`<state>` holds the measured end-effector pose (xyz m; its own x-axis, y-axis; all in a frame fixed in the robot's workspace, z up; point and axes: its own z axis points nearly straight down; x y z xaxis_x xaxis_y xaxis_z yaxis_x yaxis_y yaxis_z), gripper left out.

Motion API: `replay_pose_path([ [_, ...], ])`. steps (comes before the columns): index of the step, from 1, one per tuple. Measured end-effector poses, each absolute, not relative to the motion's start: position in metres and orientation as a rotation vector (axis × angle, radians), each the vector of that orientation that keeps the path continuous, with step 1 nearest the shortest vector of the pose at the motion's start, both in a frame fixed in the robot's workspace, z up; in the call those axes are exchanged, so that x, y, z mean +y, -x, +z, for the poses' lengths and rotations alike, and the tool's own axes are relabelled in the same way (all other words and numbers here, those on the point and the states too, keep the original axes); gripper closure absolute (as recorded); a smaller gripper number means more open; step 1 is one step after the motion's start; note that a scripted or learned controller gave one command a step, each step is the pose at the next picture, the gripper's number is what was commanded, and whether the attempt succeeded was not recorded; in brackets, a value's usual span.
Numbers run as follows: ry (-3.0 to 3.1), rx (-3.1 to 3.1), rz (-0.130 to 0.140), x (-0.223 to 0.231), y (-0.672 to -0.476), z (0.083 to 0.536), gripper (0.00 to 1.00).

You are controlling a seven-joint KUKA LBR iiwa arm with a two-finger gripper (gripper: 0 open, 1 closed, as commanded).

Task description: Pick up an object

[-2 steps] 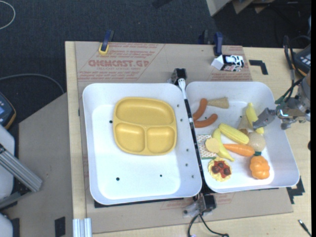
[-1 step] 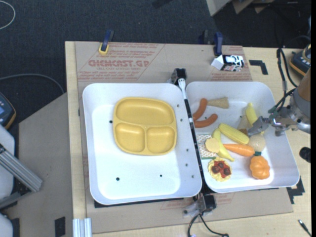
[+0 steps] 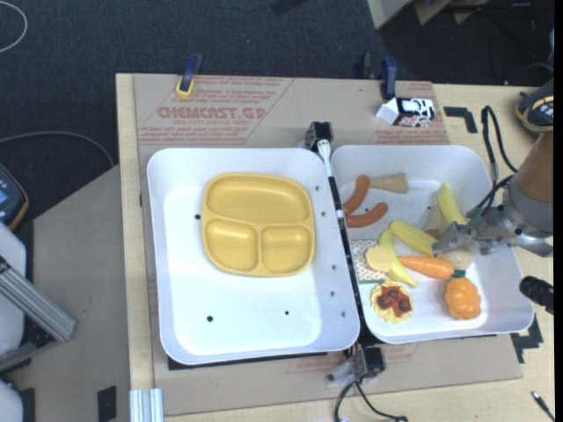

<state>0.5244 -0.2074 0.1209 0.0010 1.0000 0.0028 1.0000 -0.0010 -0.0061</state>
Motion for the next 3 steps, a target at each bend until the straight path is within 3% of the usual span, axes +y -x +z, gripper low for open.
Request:
replay_pose_path([
  [1, 2.222, -2.222, -0.002, -0.207, -0.526, 0.086, 0.0],
  [2, 2.231, -2.23, -0.006, -0.209, -0.528, 0.101, 1.0],
  [3, 2.226, -2.227, -0.003, -0.213, -0.528, 0.164, 1.0],
])
